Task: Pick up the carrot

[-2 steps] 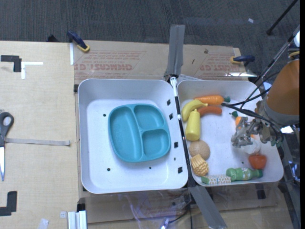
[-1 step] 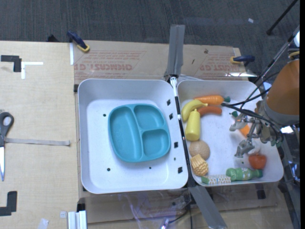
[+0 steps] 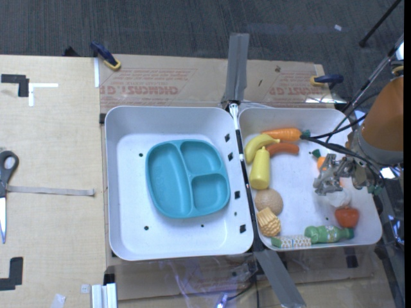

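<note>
- The carrot (image 3: pixel 282 134) is seen lying flat in the right bin (image 3: pixel 302 220), near that bin's far edge and toward its far left corner.
- Its long axis runs roughly parallel to the far edge, with the green stem end pointed toward the bin's right side and the orange tip toward the divider between the bins.
- A banana (image 3: pixel 257 145) is placed just beside the carrot's tip, and a sausage (image 3: pixel 284 149) lies just beneath the carrot, nearly parallel to it.
- The arm (image 3: pixel 387 117) is brought in over the right edge of the right bin, the orange band held above the wrist.
- The gripper (image 3: pixel 329 179) is held low over the bin's right half, well apart from the carrot.
- Whether the fingers are spread or pressed together cannot be told; nothing is seen between them.
- A tomato (image 3: pixel 347 217) is set near the gripper, toward the near right corner.
- A teal divided plate (image 3: pixel 188 178) is placed in the left bin (image 3: pixel 122 191).
</note>
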Available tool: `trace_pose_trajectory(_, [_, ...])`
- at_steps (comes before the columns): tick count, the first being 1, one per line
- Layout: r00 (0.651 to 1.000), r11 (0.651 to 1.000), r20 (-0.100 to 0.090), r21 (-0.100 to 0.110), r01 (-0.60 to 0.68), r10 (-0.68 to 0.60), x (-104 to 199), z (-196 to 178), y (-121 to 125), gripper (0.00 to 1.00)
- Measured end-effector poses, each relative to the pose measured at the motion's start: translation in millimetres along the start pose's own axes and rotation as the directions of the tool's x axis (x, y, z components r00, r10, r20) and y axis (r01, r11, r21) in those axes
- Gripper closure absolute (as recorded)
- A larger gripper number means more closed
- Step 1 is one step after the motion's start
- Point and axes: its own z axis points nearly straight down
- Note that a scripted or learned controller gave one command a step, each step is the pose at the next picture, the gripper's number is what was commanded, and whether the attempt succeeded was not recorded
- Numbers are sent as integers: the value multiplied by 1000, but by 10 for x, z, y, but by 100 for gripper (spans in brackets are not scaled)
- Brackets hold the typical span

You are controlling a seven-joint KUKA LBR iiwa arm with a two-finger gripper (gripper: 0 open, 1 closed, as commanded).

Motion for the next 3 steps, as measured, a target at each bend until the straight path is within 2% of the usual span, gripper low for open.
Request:
trace_pose_trajectory(1, [1000, 1000, 0, 0, 0, 0, 0, 0, 2, 0])
trace_pose_trajectory(2, [960, 960, -14, 1, -279, 279, -450, 232, -183, 0])
trace_pose_trajectory(3, [961, 961, -9, 1, -276, 276, -469, 128, -179, 100])
